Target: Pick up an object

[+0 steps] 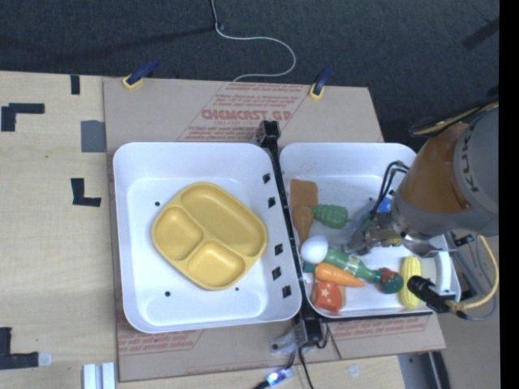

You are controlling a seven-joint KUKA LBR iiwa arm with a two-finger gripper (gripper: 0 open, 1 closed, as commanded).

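The right bin [349, 159] holds several toy foods: a brown flat piece [303, 203], a green knobbly item [330, 215], a white egg [314, 249], a green bottle-like piece [357, 266], an orange carrot [338, 276], a red piece [328, 297] and yellow corn [409, 282]. My gripper [365, 237] is low in this bin, just right of the egg and above the green bottle-like piece. Nothing shows between its fingers.
The left bin [138, 177] holds a yellow divided plate [209, 234]. A black divider clip [268, 133] sits between the bins. The arm's orange band [438, 173] and grey body cover the right bin's right side. Cardboard lies beneath both bins.
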